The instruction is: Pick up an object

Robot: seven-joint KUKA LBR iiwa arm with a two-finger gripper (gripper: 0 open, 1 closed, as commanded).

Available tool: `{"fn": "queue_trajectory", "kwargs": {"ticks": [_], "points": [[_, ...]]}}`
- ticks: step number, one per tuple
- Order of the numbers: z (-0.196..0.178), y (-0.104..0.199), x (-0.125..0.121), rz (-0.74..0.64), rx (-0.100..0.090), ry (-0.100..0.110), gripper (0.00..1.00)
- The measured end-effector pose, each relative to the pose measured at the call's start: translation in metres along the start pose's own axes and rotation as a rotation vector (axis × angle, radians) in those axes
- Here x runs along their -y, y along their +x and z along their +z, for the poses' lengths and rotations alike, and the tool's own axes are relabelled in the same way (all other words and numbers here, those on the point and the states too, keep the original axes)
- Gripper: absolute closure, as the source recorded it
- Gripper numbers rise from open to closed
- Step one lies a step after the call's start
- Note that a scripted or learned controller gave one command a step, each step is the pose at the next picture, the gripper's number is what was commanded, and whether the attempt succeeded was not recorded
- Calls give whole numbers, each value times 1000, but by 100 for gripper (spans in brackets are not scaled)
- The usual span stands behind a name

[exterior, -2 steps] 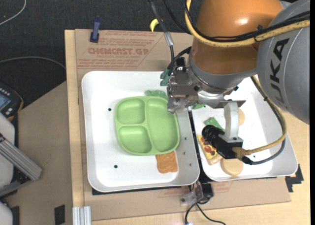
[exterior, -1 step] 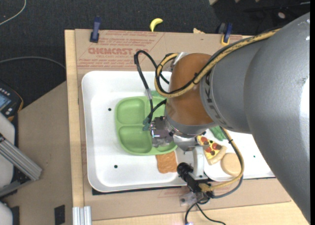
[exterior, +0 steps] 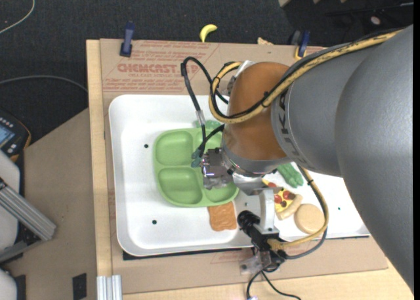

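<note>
A light green divided plate [exterior: 176, 167] lies in the left white bin [exterior: 134, 180]. An orange rectangular piece [exterior: 222, 216] rests by the plate's lower right corner. In the right bin I see a pizza slice toy [exterior: 285, 202], a tan round bun [exterior: 308, 217] and a green leafy piece [exterior: 289, 174]. The arm's orange band and wrist [exterior: 252, 118] hang over the plate's right side and cover the gripper, so the gripper's fingers and whatever is under them are hidden.
The large grey arm [exterior: 354, 115] covers most of the right bin. Cables [exterior: 197, 88] loop off the wrist over the left bin. A yellow banana toy [exterior: 208, 30] and blue clamps [exterior: 127, 39] sit at the bench's far edge.
</note>
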State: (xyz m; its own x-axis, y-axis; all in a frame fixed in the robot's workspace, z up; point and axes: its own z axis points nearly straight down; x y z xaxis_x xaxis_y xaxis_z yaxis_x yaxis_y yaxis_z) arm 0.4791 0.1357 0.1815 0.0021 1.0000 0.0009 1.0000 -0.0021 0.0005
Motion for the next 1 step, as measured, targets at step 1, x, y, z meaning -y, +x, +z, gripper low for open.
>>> {"fn": "queue_trajectory", "kwargs": {"ticks": [1], "points": [[-10, 0, 0, 0, 0, -1, 100]]}}
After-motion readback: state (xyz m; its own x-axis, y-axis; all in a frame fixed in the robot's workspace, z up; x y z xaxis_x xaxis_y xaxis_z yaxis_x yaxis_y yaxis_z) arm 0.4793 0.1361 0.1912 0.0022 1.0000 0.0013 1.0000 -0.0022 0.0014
